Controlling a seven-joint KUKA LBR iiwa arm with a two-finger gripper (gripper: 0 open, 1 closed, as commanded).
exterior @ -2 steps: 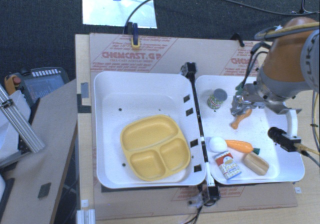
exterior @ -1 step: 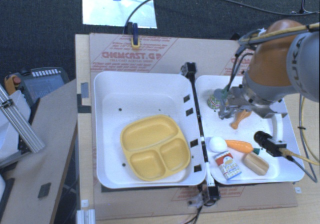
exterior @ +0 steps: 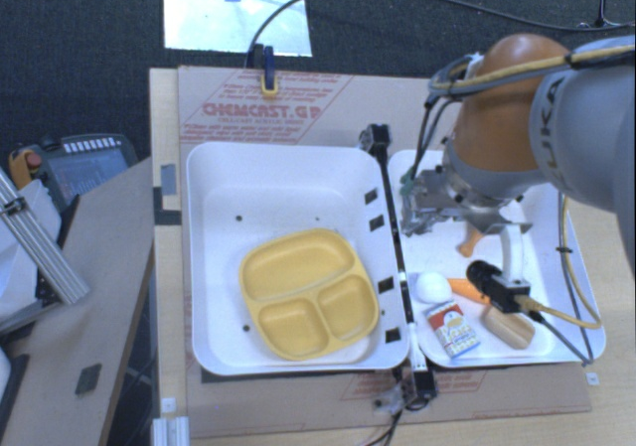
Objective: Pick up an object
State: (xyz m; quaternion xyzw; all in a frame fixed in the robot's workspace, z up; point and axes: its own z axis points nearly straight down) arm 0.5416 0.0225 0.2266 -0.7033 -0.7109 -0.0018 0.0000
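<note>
Both bins, left (exterior: 214,186) and right (exterior: 556,206), look like smooth white plastic with a soft sheen, and the yellow tray (exterior: 303,290) in the left one is matt moulded plastic. The arm (exterior: 586,131) has a satin grey painted shell and a glossy orange band (exterior: 497,106). Under the bins lies printed brown cardboard (exterior: 268,106), flat and dull; the egg (exterior: 431,286) looks smooth and white, the block (exterior: 508,328) like pale bare wood.
</note>
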